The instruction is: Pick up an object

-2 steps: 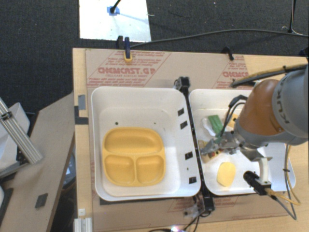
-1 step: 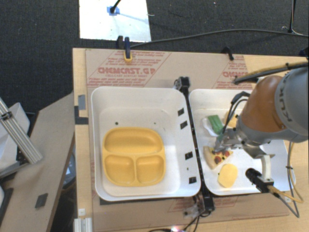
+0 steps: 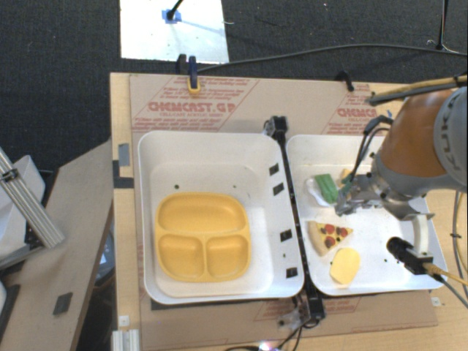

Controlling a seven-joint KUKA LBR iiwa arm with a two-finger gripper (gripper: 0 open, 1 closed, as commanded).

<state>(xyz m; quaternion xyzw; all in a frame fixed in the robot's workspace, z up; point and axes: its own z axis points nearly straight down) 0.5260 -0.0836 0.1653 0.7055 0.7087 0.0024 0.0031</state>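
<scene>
My gripper (image 3: 342,206) hangs over the right bin (image 3: 313,151), reaching in from the right under the grey and orange arm. Just to its upper left lies a green block (image 3: 327,188) on a pale white piece. Below the gripper, a toy pizza slice (image 3: 330,235) with red toppings rests on the bin floor. A pale yellow oval piece (image 3: 345,266) sits near the bin's front edge. A small yellow bit (image 3: 345,174) peeks out beside the arm, mostly hidden by it.
The left bin (image 3: 183,148) holds a yellow divided plate (image 3: 203,235). A black divider with clips (image 3: 287,203) runs between the bins. Cardboard (image 3: 219,101) lies under both bins, with a clamp (image 3: 192,75) at the back edge.
</scene>
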